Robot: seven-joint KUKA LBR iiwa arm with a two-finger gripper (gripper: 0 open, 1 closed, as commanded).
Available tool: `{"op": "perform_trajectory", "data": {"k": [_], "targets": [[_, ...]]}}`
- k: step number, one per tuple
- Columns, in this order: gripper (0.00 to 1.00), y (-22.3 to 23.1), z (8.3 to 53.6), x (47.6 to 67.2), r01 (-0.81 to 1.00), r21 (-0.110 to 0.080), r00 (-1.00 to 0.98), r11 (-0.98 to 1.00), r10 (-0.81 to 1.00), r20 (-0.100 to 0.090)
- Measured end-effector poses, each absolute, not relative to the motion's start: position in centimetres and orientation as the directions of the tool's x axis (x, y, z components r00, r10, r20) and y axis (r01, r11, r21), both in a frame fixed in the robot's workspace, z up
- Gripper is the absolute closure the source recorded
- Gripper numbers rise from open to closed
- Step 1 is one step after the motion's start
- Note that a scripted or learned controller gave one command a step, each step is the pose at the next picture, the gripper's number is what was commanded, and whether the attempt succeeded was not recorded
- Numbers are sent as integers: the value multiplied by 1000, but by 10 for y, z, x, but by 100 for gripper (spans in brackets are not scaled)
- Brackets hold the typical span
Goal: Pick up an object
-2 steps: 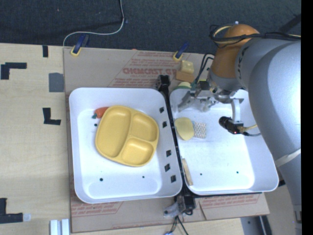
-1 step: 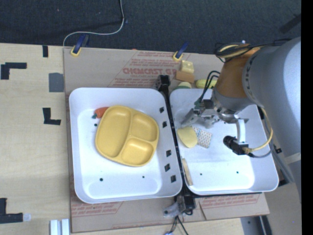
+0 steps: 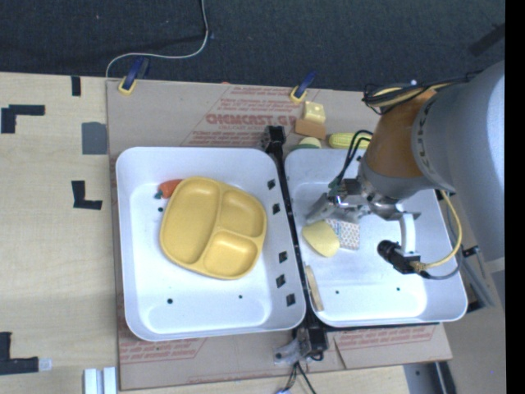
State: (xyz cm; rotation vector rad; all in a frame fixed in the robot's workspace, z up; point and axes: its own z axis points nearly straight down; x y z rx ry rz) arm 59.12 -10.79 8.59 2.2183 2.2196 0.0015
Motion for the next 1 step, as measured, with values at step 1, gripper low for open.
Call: {"op": "perform_trajectory", "data": {"k": [1], "targets": [[0,-104,86,579,1000,4,0,0,1000,-3]]}}
